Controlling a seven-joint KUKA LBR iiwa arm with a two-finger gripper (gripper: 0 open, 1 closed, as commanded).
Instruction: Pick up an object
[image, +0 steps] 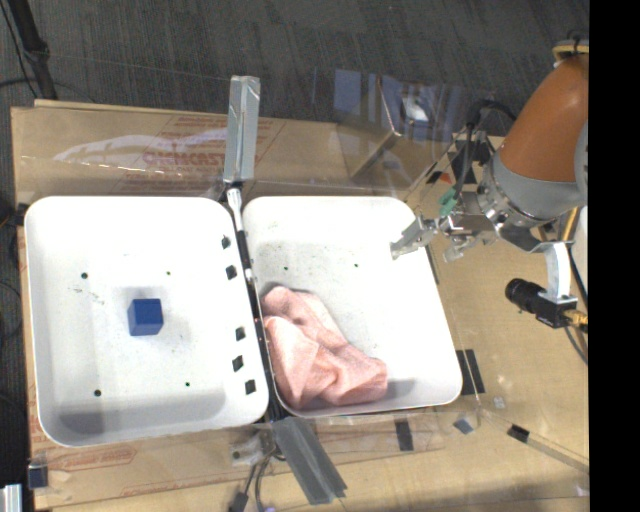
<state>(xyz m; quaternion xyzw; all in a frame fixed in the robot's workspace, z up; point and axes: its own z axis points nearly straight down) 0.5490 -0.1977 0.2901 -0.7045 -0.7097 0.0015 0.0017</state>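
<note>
- Pink cloth (318, 348) crumpled in the right bin (340, 225), bunched against the near-left corner and pressed close to the divider (245, 300); folds standing up, so plenty of loose edge to pinch.
- Blue cube (146, 316) alone in the left bin (60, 240), flat on the floor, well apart from every wall; easy to approach from above, no neighbour in the way.
- Gripper (425, 238) at the far-right rim of the right bin, well apart from both cloth and cube, nothing between the fingers.
- Open or closed: cannot tell, the tips too small and cluttered with cabling to read.
- Arm (545, 140) leaning in from the right, orange band high, wrist tilted toward the bin edge; probably a start or transit pose rather than a reach.
- Task apparently at the outset: no object lifted, none touched.
- Cloth the nearer candidate, in the bin right under the gripper's side.
- Likely need next: travel leftward and toward the near edge, then descent onto a raised fold.
- Risk with the cloth: closeness to the wall and divider leaves little room for a finger on that side.
</note>
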